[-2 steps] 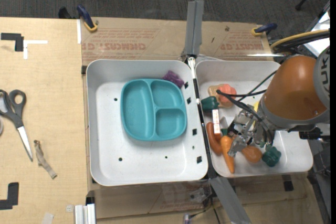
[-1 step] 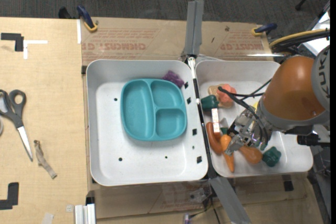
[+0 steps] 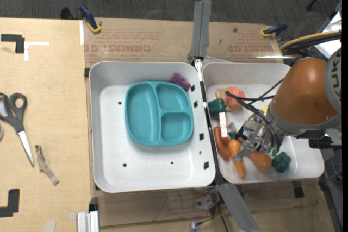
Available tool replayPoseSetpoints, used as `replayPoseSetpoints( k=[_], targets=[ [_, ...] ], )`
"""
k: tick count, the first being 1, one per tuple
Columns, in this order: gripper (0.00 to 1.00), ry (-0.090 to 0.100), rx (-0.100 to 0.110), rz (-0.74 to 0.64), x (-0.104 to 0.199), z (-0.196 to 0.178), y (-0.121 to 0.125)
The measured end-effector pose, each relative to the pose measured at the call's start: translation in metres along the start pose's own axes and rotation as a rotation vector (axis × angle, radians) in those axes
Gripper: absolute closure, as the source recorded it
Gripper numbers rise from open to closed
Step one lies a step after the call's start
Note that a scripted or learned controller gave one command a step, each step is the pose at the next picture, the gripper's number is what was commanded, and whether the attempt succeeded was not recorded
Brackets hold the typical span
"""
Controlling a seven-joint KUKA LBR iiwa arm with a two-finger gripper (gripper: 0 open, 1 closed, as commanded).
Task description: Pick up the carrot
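The carrot [image 3: 237,162] is an orange, tapered piece lying near the front of the right bin [image 3: 304,170], its tip pointing toward the front wall. My gripper [image 3: 247,148] reaches down from the orange-banded wrist [image 3: 304,92] and sits right at the carrot's thick upper end, touching or almost touching it. The gripper's metal body hides part of the carrot's top.
Around the carrot lie a red-orange piece [image 3: 220,138], an orange lump [image 3: 261,160], a dark teal toy [image 3: 281,162], a green block [image 3: 217,106] and a pink item [image 3: 234,96]. The left bin [image 3: 103,133] holds a teal divided plate [image 3: 159,113] and a purple piece [image 3: 181,81]. Scissors [image 3: 17,119] lie on the bench, far left.
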State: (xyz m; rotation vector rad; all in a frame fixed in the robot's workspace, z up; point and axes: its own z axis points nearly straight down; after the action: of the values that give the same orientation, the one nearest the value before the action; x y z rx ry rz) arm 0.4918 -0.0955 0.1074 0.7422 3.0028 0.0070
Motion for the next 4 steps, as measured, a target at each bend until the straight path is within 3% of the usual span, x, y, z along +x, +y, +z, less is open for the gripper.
replayPoseSetpoints(
  k=[1,2,3,4],
  targets=[
    [0.00,-0.002,0.002,-0.015,0.0003,0.0000,0.0004],
    [0.00,0.000,-0.002,0.065,0.0006,0.0004,0.0014],
    [0.00,0.008,0.002,-0.048,-0.0057,0.0009,-0.0019],
    [0.00,0.001,-0.002,0.020,-0.0006,0.0006,-0.0004]
  ],
)
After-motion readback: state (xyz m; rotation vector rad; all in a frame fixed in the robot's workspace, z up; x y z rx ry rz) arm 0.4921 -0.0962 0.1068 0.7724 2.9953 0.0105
